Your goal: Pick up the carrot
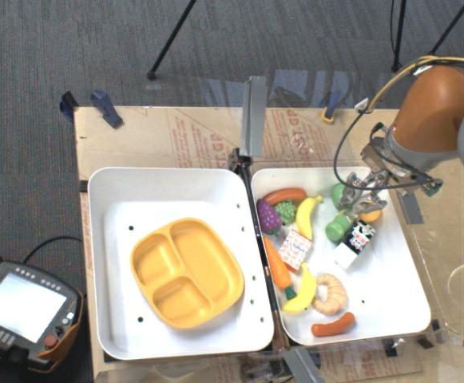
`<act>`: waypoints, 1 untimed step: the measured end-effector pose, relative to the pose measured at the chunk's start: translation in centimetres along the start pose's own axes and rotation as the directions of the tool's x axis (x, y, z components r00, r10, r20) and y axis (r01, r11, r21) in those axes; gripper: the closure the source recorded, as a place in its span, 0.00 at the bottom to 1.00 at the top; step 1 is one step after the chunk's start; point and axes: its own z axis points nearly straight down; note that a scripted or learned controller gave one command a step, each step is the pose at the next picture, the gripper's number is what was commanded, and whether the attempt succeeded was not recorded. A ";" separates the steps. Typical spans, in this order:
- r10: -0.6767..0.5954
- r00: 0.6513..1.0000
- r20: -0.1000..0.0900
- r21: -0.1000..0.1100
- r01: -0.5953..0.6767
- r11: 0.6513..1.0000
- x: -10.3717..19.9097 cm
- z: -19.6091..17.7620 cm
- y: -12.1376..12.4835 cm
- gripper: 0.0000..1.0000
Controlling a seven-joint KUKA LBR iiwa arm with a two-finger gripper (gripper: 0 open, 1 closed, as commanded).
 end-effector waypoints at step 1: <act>0.032 0.999 -0.021 -0.022 -0.032 0.999 0.4 -16.4 0.0 1.00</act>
